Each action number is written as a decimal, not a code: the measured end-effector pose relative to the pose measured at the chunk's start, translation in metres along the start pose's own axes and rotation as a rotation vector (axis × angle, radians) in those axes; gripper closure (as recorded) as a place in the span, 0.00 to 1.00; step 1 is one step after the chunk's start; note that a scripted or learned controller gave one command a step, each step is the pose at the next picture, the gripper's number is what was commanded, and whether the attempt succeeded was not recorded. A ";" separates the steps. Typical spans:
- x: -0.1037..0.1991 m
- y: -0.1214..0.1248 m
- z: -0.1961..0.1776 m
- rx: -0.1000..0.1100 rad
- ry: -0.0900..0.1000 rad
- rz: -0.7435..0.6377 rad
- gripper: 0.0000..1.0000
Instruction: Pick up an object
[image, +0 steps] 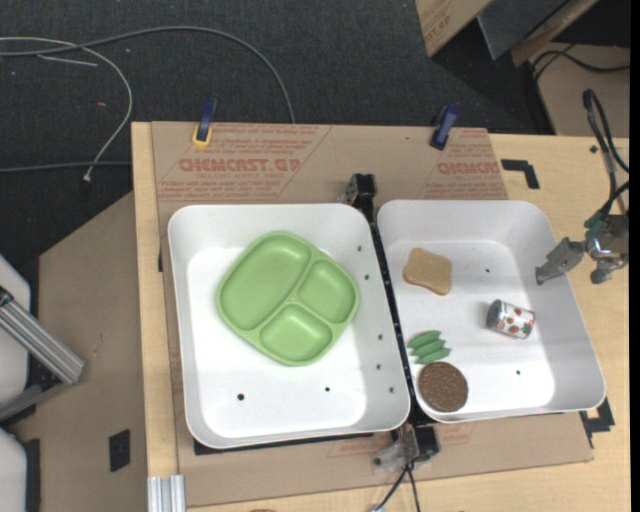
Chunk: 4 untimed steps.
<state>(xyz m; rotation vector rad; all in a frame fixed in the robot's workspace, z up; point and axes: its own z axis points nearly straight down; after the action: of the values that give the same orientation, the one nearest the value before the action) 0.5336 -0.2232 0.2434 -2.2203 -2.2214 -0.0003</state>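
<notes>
Behind my two white bins, the brown board (320, 160) carries red print. Above the left bin (200, 240) I read "CHEMCAST GP"; above the right bin (560, 330) the same word shows, partly cut off.

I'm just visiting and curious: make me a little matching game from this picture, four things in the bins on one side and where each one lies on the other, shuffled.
Things:
1. green divided plate
2. slice of bread
3. small can
4. brown round cookie

Places:
A. right bin, near front edge
B. left bin, middle
C. right bin, toward the arm's side
D. right bin, back left part

Pairs: 1-B, 2-D, 3-C, 4-A
</notes>
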 end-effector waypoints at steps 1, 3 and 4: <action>0.003 -0.007 0.059 0.005 0.002 0.001 0.00; 0.004 -0.010 0.161 0.004 0.003 0.000 0.00; 0.004 -0.009 0.147 -0.001 0.001 0.001 1.00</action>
<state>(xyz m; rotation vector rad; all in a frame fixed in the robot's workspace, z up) 0.5244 -0.2195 0.0961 -2.2210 -2.2209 -0.0021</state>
